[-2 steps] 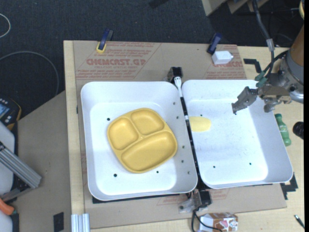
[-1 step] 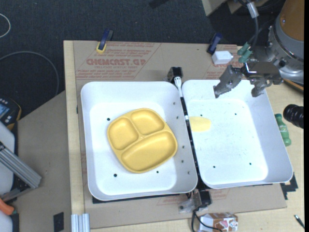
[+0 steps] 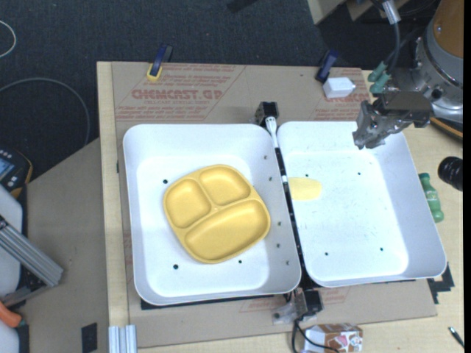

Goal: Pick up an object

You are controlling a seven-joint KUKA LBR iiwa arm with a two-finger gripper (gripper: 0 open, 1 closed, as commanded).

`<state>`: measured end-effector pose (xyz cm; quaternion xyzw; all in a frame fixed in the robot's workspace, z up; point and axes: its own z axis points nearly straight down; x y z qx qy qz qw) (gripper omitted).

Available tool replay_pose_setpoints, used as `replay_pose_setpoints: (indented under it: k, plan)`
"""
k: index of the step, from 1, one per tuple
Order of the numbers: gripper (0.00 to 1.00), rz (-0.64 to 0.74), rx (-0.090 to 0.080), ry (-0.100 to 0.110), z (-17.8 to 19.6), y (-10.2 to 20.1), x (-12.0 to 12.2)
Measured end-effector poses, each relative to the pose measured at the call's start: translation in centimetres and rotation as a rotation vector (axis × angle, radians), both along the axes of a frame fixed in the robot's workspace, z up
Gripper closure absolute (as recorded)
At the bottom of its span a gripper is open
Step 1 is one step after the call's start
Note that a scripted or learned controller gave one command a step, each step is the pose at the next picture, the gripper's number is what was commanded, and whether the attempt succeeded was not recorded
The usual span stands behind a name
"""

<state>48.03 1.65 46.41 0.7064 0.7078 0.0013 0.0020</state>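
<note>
Counting one yellow tray, two bins

Smooth semi-gloss yellow plastic on the divided plate, soft highlights across its compartments. Glossy white plastic for both bins, right bin speckled with fine dark specks. Matt brown cardboard-like sheet with red print over the counter.

arm: grey, orange band | black cable | fingers: grey metal
</note>
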Motion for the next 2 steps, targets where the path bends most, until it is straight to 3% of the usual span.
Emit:
replay_pose_setpoints:
  k: [1,2]
  plan:
    - [1.00,0.004,0.001,0.012,-8.1,7.0,0.6]
    - [1.00,-0.001,0.001,0.002,-6.7,6.7,0.6]
